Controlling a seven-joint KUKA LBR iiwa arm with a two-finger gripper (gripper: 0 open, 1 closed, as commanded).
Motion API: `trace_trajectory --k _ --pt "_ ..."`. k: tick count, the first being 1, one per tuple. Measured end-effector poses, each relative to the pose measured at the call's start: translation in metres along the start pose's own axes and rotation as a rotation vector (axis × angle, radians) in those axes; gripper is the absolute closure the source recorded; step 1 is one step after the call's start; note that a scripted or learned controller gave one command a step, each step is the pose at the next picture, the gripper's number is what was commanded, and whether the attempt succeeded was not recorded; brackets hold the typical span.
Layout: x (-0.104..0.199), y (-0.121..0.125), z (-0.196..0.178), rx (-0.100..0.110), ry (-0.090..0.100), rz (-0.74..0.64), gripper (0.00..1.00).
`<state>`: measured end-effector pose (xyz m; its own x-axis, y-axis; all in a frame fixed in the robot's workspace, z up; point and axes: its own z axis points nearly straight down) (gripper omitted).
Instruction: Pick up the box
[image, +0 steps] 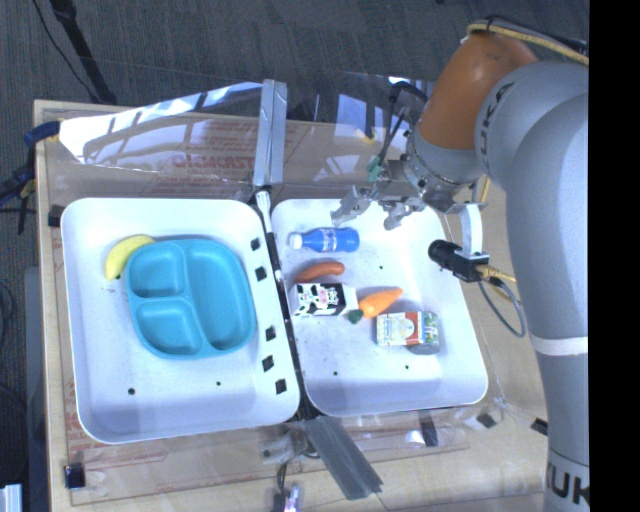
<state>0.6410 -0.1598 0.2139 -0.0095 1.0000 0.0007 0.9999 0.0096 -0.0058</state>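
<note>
Hovering over the right bin's (455, 385) far edge, the gripper (376, 210) hangs spread wide and holds nothing. The box (408, 329) lies near the bin's right side, just beside a toy carrot (378, 301).

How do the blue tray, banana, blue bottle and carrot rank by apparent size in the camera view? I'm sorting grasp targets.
Largest to smallest:
1. Blue tray, by far the largest.
2. Blue bottle.
3. Carrot, close to the bottle.
Banana unranked: the tray partly hides it.
</note>
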Motion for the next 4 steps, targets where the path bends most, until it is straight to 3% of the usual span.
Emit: trace_trajectory --k 1,2,3,4 --pt "-0.040 -0.090 0.052 -0.002 0.000 -0.084 0.00" --pt "-0.050 -0.095 0.103 -0.005 -0.002 -0.104 0.00" --pt "-0.048 -0.120 0.122 -0.005 0.000 -0.177 0.00" --pt "-0.048 -0.119 0.112 -0.006 -0.002 -0.183 1.00"
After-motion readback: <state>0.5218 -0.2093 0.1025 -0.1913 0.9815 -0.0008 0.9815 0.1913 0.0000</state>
